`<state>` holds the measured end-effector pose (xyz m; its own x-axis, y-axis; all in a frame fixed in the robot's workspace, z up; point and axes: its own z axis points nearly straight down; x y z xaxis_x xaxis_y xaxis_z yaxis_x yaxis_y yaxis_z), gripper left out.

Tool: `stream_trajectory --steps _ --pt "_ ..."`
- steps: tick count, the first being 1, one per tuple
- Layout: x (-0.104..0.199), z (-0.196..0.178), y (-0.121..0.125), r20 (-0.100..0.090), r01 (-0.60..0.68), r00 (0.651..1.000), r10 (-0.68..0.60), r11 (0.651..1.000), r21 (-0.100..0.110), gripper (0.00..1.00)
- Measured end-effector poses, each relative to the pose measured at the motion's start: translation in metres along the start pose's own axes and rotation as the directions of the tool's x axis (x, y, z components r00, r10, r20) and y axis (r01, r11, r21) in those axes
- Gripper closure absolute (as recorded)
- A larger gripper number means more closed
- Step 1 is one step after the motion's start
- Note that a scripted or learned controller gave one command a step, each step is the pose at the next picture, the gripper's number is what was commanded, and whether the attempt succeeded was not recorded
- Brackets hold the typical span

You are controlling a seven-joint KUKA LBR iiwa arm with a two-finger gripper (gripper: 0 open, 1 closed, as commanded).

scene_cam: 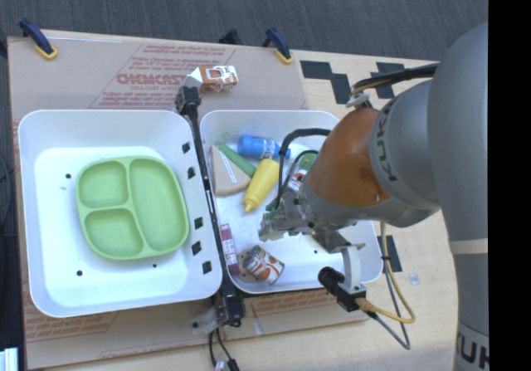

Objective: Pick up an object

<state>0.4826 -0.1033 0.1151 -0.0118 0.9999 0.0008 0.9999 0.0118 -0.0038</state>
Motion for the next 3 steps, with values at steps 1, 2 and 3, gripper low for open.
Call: stream_trajectory --steps 1,2,3 --pt "0.000 0.000 0.000 0.000 0.000 1.000 0.000 1.000 0.000 0.00" --pt "0.010 0.023 -0.006 0.005 -0.010 1.000 0.010 1.000 -0.005 0.00" --pt "0.011 0.013 -0.005 0.002 -0.002 1.000 0.003 1.000 -0.002 1.00"
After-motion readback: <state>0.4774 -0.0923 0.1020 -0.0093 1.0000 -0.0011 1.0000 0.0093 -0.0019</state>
